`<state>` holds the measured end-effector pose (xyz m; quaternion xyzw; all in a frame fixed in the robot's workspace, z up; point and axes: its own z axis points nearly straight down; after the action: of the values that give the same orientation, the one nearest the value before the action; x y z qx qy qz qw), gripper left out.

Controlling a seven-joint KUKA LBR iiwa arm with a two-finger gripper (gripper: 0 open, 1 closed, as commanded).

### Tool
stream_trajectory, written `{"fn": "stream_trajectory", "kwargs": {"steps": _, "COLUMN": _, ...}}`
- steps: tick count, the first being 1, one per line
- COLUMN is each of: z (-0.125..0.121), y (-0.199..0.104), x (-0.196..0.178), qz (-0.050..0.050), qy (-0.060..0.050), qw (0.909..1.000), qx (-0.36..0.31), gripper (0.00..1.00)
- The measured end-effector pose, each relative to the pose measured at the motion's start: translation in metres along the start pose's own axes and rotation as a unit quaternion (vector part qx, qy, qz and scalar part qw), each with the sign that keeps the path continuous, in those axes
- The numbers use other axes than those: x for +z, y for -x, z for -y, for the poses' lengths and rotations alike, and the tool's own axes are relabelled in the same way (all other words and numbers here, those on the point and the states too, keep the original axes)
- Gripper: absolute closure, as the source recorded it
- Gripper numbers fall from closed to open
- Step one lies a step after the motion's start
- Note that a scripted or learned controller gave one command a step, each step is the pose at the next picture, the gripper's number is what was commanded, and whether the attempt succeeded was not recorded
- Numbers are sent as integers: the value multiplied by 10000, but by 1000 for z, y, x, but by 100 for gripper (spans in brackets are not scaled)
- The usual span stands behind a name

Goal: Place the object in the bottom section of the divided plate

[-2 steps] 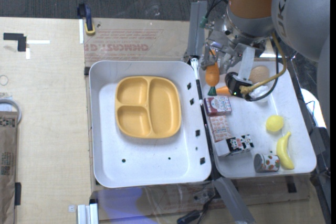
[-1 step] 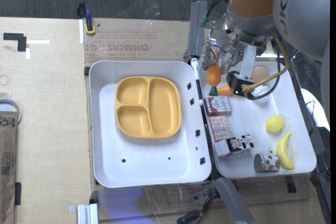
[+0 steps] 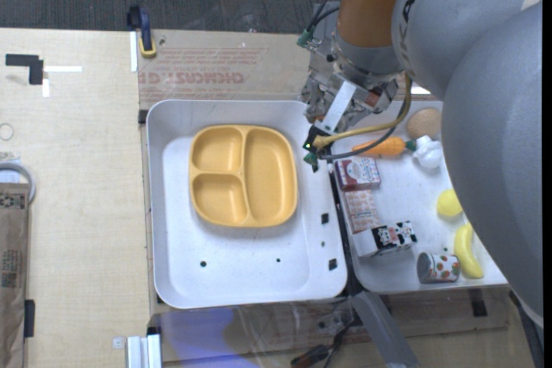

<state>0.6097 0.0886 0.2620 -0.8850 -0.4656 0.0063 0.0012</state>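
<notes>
divided plate [image 3: 244, 176] mid left bin, rim clear all round | jaws [image 3: 321, 118] at bin's right edge, state unclear

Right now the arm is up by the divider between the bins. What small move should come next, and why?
Probably ease the gripper down and right toward the carrot in the right bin. I see nothing between its fingers, the yellow divided plate holds no object in any section, and the carrot lies nearest the wrist.

a robotics lab: kuka arm [image 3: 466, 39] over 2 white bins [image 3: 164, 211] on a plywood bench [image 3: 69, 185].
</notes>
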Motion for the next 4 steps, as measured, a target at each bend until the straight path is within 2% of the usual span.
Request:
{"fn": "stream_trajectory", "kwargs": {"steps": 1, "z": 36, "y": -51, "x": 1, "qz": -5, "qy": 13, "qw": 9917, "qx": 1289, "gripper": 100}}
{"fn": "stream_trajectory", "kwargs": {"steps": 2, "z": 94, "y": -91, "x": -22, "qz": -14, "qy": 18, "qw": 9884, "qx": 1516, "gripper": 100}}
{"fn": "stream_trajectory", "kwargs": {"steps": 3, "z": 77, "y": -115, "x": 44, "qz": -7, "qy": 12, "qw": 9862, "qx": 1658, "gripper": 100}}
{"fn": "stream_trajectory", "kwargs": {"steps": 4, "z": 96, "y": -102, "x": 71, "qz": -20, "qy": 18, "qw": 9567, "qx": 2909, "gripper": 100}}
